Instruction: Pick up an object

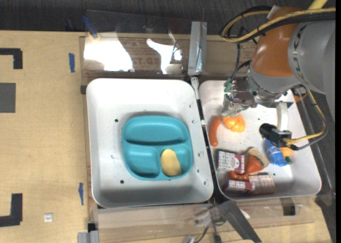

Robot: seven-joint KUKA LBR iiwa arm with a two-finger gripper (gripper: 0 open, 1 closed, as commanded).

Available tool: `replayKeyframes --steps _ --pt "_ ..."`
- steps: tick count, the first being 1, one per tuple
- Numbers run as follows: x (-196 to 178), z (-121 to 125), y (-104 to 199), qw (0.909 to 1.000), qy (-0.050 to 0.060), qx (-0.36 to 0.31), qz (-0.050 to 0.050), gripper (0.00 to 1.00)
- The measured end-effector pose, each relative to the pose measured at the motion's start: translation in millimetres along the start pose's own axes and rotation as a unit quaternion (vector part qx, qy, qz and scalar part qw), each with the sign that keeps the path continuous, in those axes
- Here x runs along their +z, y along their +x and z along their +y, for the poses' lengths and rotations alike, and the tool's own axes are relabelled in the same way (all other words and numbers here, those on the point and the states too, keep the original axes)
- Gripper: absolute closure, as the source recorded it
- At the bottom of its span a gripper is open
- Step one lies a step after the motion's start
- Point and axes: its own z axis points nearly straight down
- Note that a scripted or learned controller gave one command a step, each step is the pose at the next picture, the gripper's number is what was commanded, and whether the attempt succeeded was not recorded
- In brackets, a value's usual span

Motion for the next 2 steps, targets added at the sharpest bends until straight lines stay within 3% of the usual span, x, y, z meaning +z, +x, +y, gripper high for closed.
replayKeyframes --steps 1,2 --pt "3.6 -2.0 -2.4 1.0000 0.004 0.002 -0.001 0.00" --pt "99.1 32.5 -60.2 0.9992 0.000 0.039 -0.001 0.00"
